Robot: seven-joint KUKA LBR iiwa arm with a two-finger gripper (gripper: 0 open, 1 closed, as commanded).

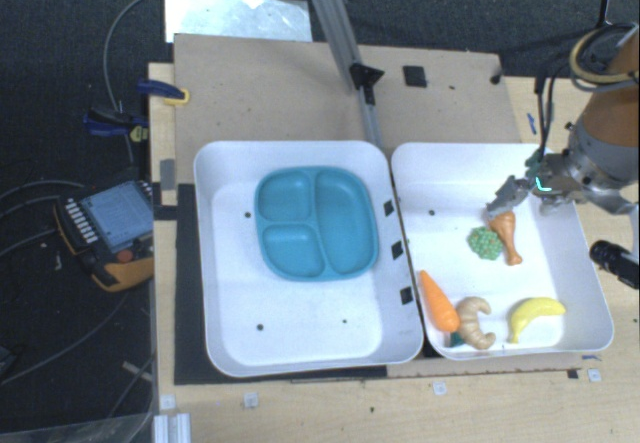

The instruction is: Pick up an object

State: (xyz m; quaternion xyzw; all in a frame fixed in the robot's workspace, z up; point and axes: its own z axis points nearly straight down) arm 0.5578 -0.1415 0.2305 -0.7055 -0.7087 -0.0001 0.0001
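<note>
The claw (512, 195) sits over the right bin (440, 171), low above its upper middle, at the end of the grey arm (600, 156) that reaches in from the right with its orange band (612, 116) above the wrist. How its tips stand cannot be told from this angle, and nothing can be seen gripped in it. Just below and a little left of the claw lies a brown toy drumstick (508, 235), its upper end close to the claw, though contact cannot be made out. A green broccoli-like piece (485, 244) rests against the drumstick's left side. Further toward the near edge of the same bin lie an orange carrot (437, 300) by the left wall, a tan curled piece (476, 321) just beside the carrot's lower end, and a yellow banana (535, 314) to the right of that. The left bin (300, 331) holds a blue divided plate (316, 223) with three compartments, lying flat in its upper half. Both bins rest side by side on the brown surface (270, 91), where a grey pole (332, 11) slants down toward the gap between them.
</note>
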